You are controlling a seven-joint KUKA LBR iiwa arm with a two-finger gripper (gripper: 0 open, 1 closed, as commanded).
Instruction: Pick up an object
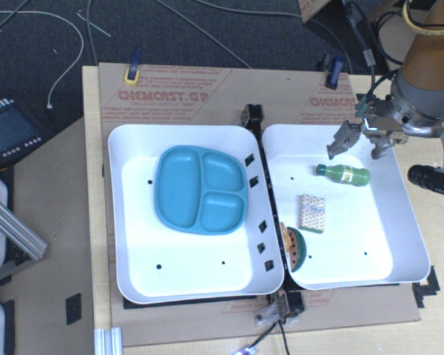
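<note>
My gripper [361,146] hangs over the back of the right bin [399,220], its fingers [342,140] spread open with nothing between them. Just below it a small green bottle [343,174] lies on its side, cap toward the left. A patterned square packet [311,213] rests nearer the middle of that bin. At the bin's left front edge lies a dark green and orange object [293,248]. The gripper is above the bottle and apart from it.
The left bin [133,235] bears a blue divided plate [201,189]. A black clip strip [260,198] runs between the bins. Cables trail over the floor at the back, and blue clamps [134,70] hold the board.
</note>
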